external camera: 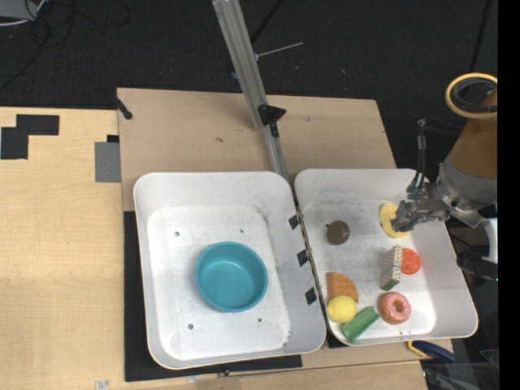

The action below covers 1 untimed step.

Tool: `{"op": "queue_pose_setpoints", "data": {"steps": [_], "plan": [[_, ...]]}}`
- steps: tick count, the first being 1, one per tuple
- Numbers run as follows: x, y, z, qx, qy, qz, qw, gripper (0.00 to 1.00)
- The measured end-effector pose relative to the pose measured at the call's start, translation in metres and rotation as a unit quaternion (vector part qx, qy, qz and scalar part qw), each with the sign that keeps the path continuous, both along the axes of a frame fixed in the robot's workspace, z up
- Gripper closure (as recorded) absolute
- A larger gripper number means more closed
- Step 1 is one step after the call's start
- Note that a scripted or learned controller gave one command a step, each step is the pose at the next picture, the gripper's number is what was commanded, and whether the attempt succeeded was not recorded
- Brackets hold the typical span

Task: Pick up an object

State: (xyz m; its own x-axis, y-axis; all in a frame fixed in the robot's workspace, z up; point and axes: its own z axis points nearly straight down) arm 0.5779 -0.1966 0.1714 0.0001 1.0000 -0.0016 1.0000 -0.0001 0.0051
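Nearest, along the right bin's [455, 319] front edge, lie a green vegetable [359, 323], yellow lemon [341, 308] and pink doughnut [395, 307], while farther back the gripper [404, 218] sits down over a pale yellow piece [389, 218], touching it, near the bin's right wall

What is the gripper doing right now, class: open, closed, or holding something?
Gripper: down at the yellow piece in the right bin; open or closed cannot be told.
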Motion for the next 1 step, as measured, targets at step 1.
{"op": "queue_pose_setpoints", "data": {"steps": [1], "plan": [[-0.0020, -0.0037, 0.0620, 0.0002, 0.000, 0.000, 1.0000, 1.00]]}}
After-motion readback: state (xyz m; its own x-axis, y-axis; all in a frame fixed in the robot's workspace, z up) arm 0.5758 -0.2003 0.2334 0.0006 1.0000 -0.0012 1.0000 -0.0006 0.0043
